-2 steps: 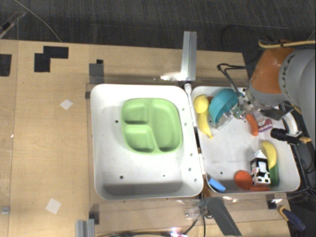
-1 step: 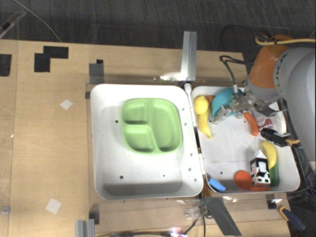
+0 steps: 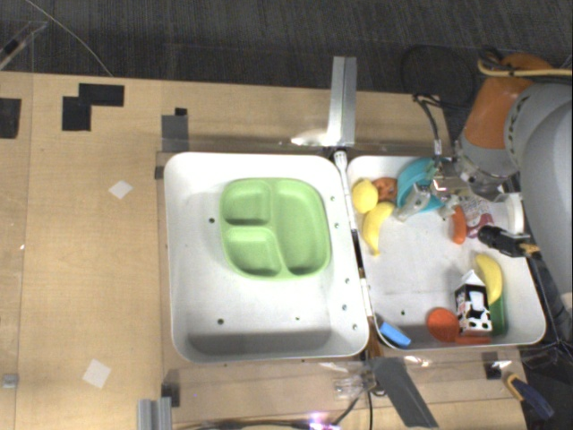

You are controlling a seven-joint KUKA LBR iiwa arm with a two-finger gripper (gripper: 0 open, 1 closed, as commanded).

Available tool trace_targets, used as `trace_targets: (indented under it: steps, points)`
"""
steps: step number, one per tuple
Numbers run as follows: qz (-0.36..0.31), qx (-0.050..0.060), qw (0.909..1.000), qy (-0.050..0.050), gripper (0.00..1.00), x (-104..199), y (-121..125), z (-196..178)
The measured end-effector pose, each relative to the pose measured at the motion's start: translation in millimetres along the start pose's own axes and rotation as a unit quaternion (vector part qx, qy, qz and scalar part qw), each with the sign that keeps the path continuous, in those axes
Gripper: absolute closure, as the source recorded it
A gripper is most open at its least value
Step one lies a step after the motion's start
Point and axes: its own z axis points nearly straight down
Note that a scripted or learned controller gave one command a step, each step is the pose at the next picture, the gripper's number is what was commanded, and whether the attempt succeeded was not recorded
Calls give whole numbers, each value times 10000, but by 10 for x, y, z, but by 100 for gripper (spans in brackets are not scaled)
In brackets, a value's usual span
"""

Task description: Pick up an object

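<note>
So the thing closest under my gripper [image 3: 428, 197] looks like the turquoise curved plastic piece [image 3: 413, 182] up in the back of the right white bin [image 3: 421, 276], and that's my best guess for what I'm going after. It looks like a light, stiff, smooth toy, so probably slippery. I'd take it across its narrow edge rather than the broad curved face, where the jaws would likely skid off. Honestly can't tell how my jaws are set right now: the metal bits at my wrist blur into the turquoise piece from this angle, so no claim that I'm holding anything.

Just to its left sit a small reddish-brown round fruit [image 3: 385, 188] and two yellow lemon-shaped plastic fruits [image 3: 370, 209], all bunched against the divider wall, so a sloppy approach could nudge them. To the right there's an orange carrot-like stick [image 3: 458, 225]. Further toward the front: a yellow plastic banana [image 3: 489, 278], a black-and-white cow-print carton [image 3: 472, 307], an orange-red round piece [image 3: 440, 323] and a small blue block [image 3: 394, 334].

The left white bin [image 3: 192, 267] has a green divided plastic plate [image 3: 273, 227] in it. Both bins sit on the tan tabletop [image 3: 81, 258].
</note>
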Motion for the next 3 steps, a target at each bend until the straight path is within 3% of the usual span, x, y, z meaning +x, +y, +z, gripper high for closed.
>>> trace_targets:
  steps: [1, 2, 3]
  points:
    - [-37, -42, 10000, -50, 100, -25, 8, -117]
    - [-44, -42, 10000, -44, 0, -17, 10, -113]
    - [244, -423, 9988, -14, 0, -270, -322, -82]
